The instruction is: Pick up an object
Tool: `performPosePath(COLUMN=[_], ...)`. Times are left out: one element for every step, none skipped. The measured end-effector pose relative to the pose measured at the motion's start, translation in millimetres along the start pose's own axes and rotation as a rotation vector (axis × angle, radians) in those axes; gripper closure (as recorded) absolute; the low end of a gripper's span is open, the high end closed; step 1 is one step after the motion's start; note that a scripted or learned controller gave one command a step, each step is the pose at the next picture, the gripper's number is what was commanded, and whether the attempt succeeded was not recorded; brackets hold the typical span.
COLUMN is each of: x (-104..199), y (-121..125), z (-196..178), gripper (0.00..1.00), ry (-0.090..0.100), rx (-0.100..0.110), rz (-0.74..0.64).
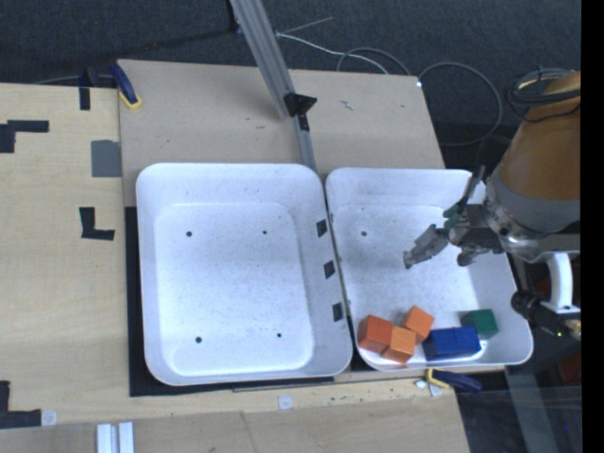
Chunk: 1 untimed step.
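Observation:
In the right bin [377,206], several small blocks lie along the near wall: an orange block [377,332], two smaller orange blocks [419,321] [402,343], a blue block [451,343] and a green block [484,322]. My gripper [440,255] hangs over the middle right of this bin, above and behind the blocks. Its fingers are spread open with nothing between them. One dark finger [421,250] points left and down toward the bin floor.
The left bin [226,182] sits next to the right one, their rims touching. A slanted metal rail [269,50] runs from the top down to the bins' shared edge. Cables lie on the dark floor behind the bench.

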<state>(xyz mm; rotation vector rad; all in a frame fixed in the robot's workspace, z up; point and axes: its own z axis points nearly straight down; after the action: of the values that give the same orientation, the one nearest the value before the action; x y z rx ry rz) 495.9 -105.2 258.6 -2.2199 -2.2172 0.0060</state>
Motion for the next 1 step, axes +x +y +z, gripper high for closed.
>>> performPosePath(x=[20.5], y=[42.1], z=[-19.7], gripper=[0.00], ry=[0.000], rx=[-0.008], rz=[-0.006])
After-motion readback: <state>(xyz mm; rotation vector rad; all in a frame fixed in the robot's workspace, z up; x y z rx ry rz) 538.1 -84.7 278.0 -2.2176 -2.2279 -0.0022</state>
